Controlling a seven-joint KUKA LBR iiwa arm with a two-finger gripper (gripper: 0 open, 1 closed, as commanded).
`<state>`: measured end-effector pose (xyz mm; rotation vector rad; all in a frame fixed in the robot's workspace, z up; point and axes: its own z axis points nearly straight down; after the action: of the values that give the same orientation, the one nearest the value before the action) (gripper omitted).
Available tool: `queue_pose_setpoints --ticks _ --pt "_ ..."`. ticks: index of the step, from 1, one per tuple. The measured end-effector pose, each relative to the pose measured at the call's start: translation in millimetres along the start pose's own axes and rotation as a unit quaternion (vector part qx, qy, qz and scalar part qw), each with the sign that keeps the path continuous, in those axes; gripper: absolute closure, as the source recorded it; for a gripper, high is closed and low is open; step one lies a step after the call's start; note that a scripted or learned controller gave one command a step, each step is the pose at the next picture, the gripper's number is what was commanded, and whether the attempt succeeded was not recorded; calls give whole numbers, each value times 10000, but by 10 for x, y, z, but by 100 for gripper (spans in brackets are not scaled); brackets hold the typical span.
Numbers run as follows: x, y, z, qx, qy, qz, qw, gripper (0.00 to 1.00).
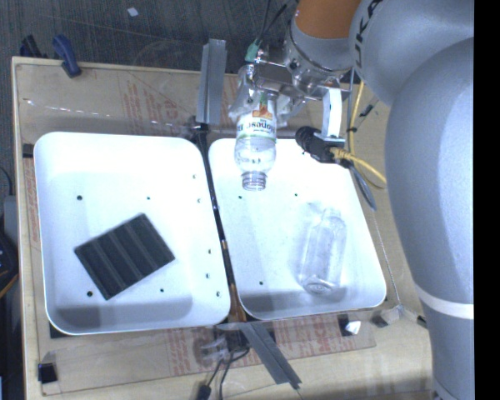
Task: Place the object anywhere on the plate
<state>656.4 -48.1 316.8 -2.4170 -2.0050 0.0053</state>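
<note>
The plate, a dark ribbed slab, lies flat in the lower left of the frame, in the left bin. A second clear bottle lies in the right bin. At upper centre the gripper appears clamped on the bottle, though its fingers are partly hidden; the bottle hangs neck-down, long axis near vertical, so the plate lies down and left of it.

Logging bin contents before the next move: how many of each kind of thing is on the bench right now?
Clear plastic bottles: 2, one held in the gripper above the right bin, one lying in the right bin
Dark ridged plates: 1, in the left bin
White bins: 2
Total: 5
</note>
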Motion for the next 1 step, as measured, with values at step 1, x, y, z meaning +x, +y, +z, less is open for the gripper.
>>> queue_pose_setpoints --ticks 1 --pt "-153 32 -3 -15 3 492 9988 100"
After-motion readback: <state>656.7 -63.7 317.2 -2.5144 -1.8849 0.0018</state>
